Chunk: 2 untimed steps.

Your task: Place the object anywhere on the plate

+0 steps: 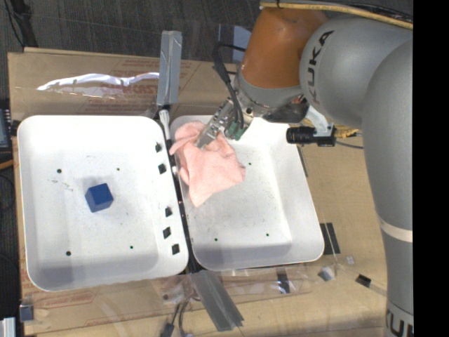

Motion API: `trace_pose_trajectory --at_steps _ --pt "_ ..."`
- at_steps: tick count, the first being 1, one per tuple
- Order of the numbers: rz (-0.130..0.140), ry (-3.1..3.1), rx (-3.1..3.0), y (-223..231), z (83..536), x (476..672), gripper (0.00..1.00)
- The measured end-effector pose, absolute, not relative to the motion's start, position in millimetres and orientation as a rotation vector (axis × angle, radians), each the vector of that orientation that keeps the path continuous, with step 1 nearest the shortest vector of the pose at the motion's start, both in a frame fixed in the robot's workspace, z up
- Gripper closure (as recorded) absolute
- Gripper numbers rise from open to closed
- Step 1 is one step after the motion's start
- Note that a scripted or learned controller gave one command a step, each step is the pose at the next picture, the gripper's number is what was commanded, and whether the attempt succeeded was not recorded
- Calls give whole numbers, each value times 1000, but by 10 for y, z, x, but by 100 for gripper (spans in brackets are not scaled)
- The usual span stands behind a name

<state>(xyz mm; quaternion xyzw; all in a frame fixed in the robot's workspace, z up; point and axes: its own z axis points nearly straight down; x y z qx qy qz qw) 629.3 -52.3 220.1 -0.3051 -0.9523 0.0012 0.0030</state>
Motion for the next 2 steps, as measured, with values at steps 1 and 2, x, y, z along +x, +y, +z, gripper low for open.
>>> trace_pose_trajectory --at_steps 1,2 --pt "2 -3118 -336 -63 2102 6059 100" --pt "1 -3136 9 328 2208 5847 100"
